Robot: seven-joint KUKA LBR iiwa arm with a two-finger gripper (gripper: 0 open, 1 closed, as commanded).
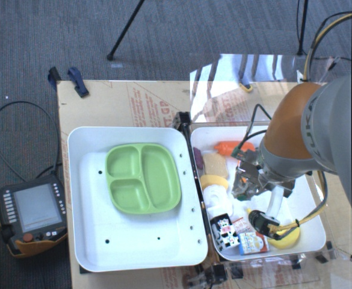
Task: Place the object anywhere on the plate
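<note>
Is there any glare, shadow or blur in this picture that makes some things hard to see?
In the camera view, strong glare lies on the shiny panel behind the right bin; the green plate in the left bin is evenly lit and sharp; the arm shades the cluttered items beneath it, and the hand looks slightly blurred.

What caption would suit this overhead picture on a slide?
Robot arm reaches into the cluttered right bin while the green plate waits in the left bin.
</note>
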